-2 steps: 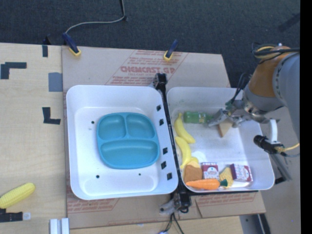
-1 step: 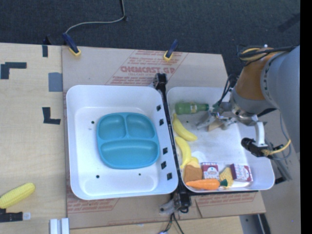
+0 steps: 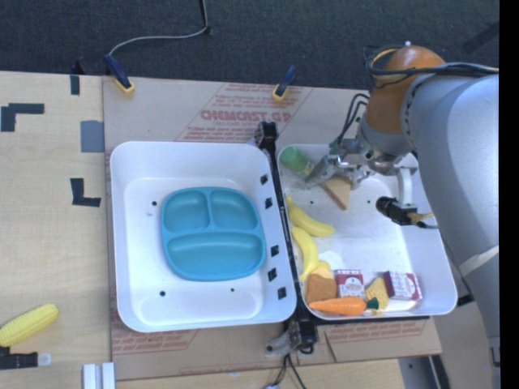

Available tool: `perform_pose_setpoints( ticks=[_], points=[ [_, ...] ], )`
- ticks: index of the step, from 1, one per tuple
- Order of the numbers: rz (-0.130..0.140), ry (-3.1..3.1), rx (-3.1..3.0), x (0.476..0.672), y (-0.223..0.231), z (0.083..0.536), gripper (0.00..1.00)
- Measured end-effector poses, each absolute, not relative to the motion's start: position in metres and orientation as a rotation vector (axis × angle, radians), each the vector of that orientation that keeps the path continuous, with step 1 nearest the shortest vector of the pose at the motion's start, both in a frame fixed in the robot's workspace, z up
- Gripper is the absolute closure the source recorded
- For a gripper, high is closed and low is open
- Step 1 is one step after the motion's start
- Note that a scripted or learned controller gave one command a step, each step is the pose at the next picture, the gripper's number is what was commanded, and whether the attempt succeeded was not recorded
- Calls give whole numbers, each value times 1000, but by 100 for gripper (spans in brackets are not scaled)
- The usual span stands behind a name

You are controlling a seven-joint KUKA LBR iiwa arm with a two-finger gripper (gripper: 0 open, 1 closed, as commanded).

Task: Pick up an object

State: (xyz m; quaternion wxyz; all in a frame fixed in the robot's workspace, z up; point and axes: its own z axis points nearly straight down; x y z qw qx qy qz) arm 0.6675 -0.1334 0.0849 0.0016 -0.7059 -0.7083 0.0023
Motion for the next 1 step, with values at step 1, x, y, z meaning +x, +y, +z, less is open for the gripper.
perform_pose_setpoints(
  ticks=[1],
  points=[
    [10,-2224,-2216,668,-133,95,100]
  ],
)
